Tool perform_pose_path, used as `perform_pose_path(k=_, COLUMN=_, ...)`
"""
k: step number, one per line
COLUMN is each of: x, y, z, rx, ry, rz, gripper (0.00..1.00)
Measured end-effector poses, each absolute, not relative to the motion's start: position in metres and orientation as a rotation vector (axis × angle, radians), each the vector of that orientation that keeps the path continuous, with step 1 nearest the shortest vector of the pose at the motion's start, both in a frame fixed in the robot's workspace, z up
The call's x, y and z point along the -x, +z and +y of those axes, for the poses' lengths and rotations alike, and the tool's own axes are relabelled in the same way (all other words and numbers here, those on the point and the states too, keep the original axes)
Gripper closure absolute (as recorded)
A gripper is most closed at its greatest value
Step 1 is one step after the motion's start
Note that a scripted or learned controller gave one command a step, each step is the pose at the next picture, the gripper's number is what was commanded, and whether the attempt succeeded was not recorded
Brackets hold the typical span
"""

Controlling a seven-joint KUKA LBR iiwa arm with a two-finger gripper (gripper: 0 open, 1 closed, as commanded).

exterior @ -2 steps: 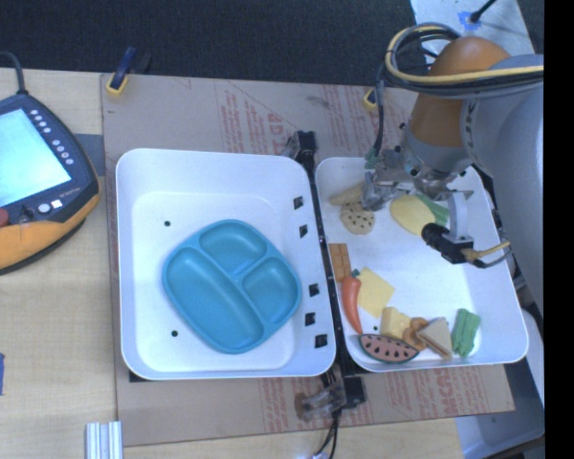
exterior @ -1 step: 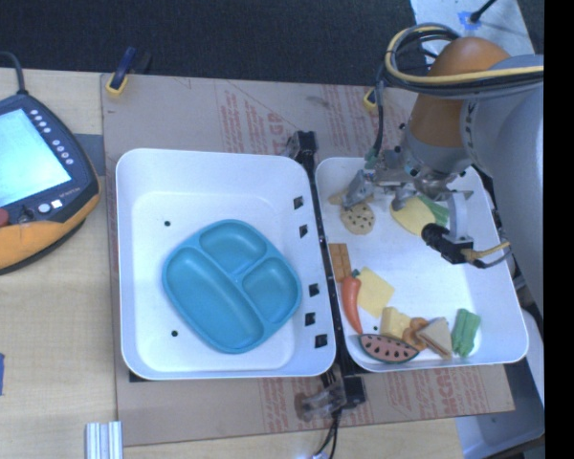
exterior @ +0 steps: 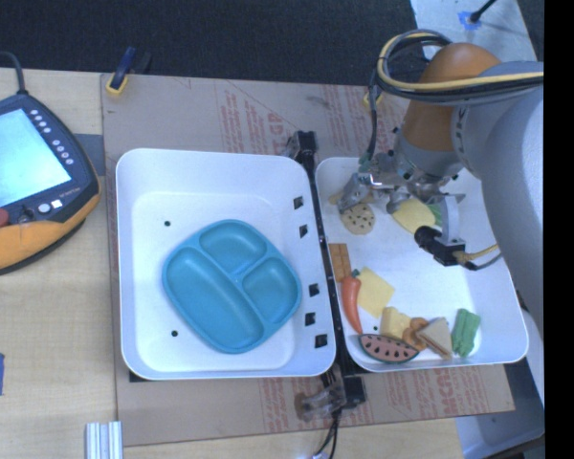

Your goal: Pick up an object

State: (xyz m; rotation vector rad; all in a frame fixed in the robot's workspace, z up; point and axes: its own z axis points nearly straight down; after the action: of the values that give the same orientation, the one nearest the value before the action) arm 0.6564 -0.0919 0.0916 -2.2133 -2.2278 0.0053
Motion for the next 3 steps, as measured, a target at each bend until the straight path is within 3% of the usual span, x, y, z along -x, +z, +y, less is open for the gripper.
perform_pose_path(k=1, x=-0.657, y=0.106, z=-0.093, rx=2.211, ry=0.005, rz=-2.231, gripper=1.0)
perform_pose_path(k=2, x=-0.658, y=0.106, z=-0.093, rx=2.21, ry=0.005, rz=-2.233, gripper=0.0)
perform_pose_path(k=3, x=-0.659, y=0.199, z=-0.018, rx=2.212, ry=-0.011, rz=-2.237, gripper=0.0)
